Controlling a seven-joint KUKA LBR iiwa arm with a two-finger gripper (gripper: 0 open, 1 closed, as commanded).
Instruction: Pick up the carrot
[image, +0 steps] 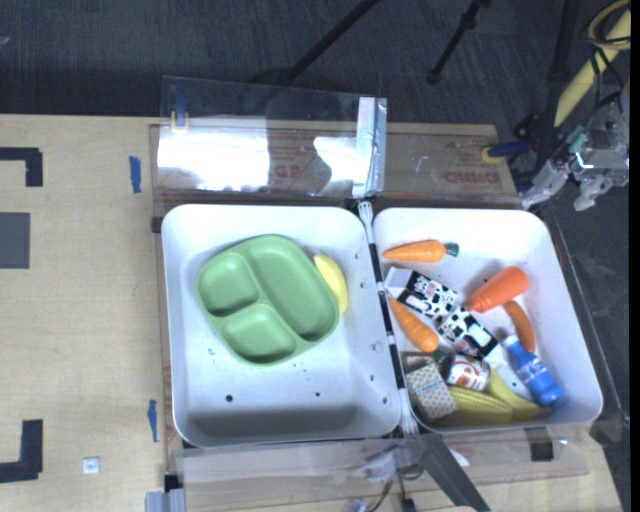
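- Camera view, looking down: two white bins sit side by side, the left bin (190, 300) and the right bin (540, 240).
- At the far right, past the right bin's far corner, the gripper (585, 175) hangs well apart from everything in the bins; I cannot tell how its jaws stand.
- Nothing is lifted, so the pick looks not yet begun: reach, grasp and lift are all left.
- One carrot (418, 252) with a green top lies at the far left of the right bin, on its side.
- A second orange carrot-like piece (413, 325) lies nearer, against the left wall.
- Also counted there: one orange bottle (498, 288), one blue bottle (530, 375), one cow-patterned carton (448, 315), one corn cob (490, 403).
- Left bin holds one green divided plate (265, 297) and one yellow piece (333, 280) touching its right edge.
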